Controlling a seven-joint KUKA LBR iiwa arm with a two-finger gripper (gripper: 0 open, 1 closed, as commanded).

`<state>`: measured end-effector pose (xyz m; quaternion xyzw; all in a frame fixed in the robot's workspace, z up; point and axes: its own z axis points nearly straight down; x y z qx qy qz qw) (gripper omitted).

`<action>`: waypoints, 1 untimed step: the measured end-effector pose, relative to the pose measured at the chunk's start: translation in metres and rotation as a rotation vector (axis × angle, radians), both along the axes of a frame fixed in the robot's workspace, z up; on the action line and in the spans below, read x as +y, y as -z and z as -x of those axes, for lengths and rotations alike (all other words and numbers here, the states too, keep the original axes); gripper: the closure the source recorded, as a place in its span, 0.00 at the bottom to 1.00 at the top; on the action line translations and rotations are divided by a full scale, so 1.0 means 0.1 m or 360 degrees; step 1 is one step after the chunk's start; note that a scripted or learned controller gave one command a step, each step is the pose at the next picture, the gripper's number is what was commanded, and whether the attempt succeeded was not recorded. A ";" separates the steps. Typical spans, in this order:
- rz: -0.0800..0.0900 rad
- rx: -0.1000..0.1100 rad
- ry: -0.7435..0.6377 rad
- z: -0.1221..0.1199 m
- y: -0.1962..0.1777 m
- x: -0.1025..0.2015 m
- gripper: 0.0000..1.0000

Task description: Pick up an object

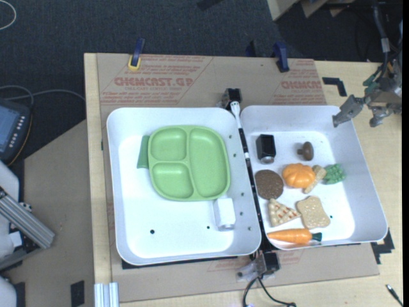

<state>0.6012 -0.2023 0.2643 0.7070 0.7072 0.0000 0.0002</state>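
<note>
**A:** What is lying in front of you?

**B:** The right bin (358, 171) is holding a crowd of small play-food pieces. A black block (266, 147) is standing near the inner wall, a small brown lump (307, 150) is sitting further right, and below them a dark round patty (269, 183) is lying beside an orange piece (298, 175) that is touching a green leafy bit (331, 174). A pizza wedge (280, 212) and a slice of toast (312, 212) are lying side by side, and a carrot (293, 236) is resting along the near wall.

**A:** How much room is there?

**B:** The pieces are crowding the bin's left half and near edge; the floor toward the far right corner is lying bare. In the left bin (128, 190), a green divided plate (189, 162) is taking the middle, with a small white block (225, 213) just beside its near corner.

**A:** Which way is the carrot pointing?

**B:** Its long axis is running left to right, the green stub at the right end, the tip facing the bins' shared wall.

**A:** And your end effector?

**B:** My end effector (361, 110) is hanging over the far right corner of the right bin, well apart from every piece. Its fingers are standing spread, pinching nothing.
</note>
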 end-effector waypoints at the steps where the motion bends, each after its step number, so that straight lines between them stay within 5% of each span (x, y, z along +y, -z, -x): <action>1: -0.0002 0.0008 0.0000 0.00 0.42 0.00 0.00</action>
